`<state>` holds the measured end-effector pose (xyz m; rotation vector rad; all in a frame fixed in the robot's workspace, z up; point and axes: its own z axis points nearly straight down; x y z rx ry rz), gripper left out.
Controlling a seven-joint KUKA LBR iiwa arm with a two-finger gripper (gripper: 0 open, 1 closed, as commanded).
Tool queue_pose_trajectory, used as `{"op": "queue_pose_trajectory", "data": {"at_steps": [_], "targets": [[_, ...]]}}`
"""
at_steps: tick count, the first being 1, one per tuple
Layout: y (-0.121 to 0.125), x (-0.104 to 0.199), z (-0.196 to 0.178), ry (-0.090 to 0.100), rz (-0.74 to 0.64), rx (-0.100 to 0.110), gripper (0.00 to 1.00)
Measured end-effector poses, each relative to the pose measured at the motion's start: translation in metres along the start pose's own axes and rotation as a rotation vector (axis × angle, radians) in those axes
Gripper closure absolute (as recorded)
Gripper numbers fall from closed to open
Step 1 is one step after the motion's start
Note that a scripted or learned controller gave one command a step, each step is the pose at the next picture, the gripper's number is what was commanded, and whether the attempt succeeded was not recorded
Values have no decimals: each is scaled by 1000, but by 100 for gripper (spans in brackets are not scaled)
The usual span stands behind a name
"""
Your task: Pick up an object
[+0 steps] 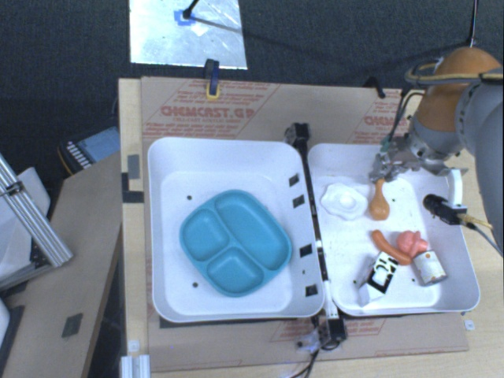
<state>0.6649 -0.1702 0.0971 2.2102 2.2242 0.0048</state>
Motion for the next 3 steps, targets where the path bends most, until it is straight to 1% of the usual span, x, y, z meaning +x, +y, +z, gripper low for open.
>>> {"op": "queue_pose_trajectory", "data": {"at_steps": [1, 2, 3], "targets": [[3, 4, -45, 1, 1, -1, 100], [2, -2, -109, -1, 4, -2, 100], [-1, 2, -157, 0, 1, -1, 100]]}}
